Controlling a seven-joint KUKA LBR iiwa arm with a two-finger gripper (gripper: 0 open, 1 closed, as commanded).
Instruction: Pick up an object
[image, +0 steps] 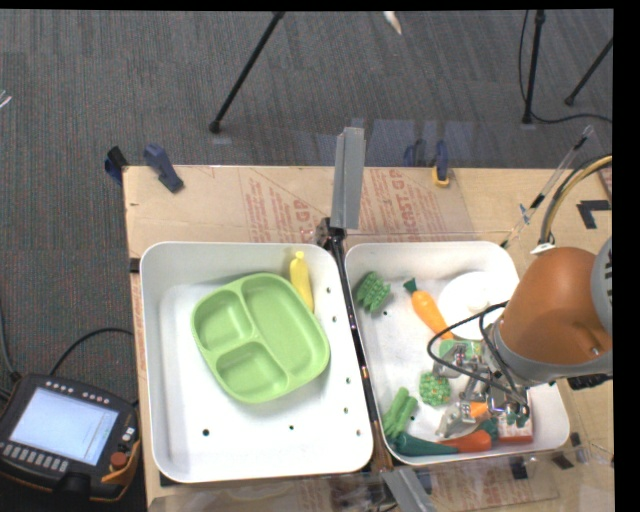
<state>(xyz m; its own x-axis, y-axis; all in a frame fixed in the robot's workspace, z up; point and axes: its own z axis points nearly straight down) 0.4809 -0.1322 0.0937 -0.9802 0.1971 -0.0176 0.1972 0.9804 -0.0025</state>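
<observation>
Status, from my console: nothing lifted yet; the grasp is still to do.

Lower right: end effector (480, 405) low over a carrot (463, 439); grip state I cannot tell.

Right bin (455, 250): two carrots, three green pieces.

Left bin (160, 400): one green plate (260, 335), one yellow item (300, 280).

You're looking at a cardboard-topped bench (250, 200), two white bins (160, 400) sitting side by side on it, blue clamps (160, 165) gripping its far edge

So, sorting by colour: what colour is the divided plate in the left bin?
Light green, seen clearly in the camera view: the divided plate.
</observation>
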